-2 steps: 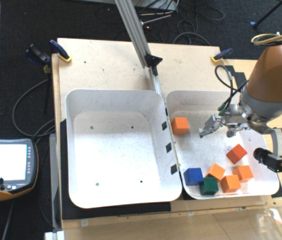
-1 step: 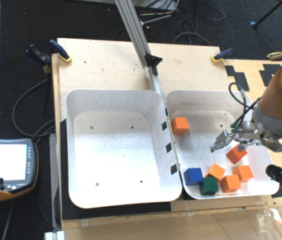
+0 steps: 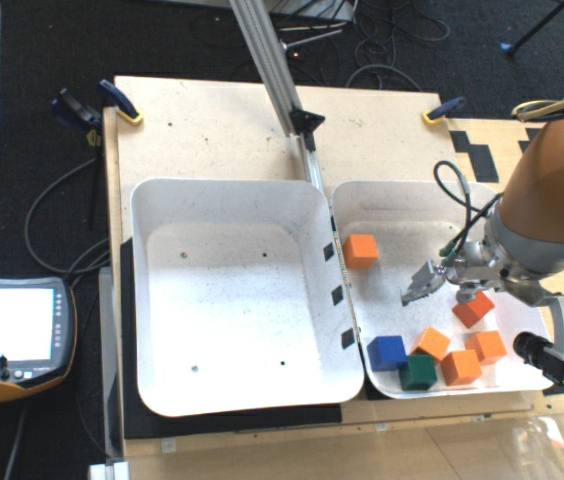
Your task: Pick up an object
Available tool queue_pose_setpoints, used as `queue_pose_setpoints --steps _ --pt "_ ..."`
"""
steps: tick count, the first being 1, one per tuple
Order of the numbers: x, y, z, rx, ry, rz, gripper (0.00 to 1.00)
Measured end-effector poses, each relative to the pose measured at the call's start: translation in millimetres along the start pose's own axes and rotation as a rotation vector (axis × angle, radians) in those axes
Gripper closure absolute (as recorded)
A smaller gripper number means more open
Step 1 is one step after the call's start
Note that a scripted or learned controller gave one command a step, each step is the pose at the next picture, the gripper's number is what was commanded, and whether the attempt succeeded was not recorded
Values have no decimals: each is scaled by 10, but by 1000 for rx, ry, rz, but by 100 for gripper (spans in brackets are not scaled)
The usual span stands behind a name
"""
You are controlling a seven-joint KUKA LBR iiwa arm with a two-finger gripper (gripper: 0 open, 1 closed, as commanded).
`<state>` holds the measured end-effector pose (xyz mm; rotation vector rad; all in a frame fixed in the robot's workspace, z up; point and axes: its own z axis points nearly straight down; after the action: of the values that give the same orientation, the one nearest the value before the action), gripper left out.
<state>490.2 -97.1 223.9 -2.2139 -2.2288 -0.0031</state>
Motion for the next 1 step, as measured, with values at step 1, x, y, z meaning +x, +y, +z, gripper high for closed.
queue_pose_setpoints --steps 1 --pt "147 1 305 5 0 4 0"
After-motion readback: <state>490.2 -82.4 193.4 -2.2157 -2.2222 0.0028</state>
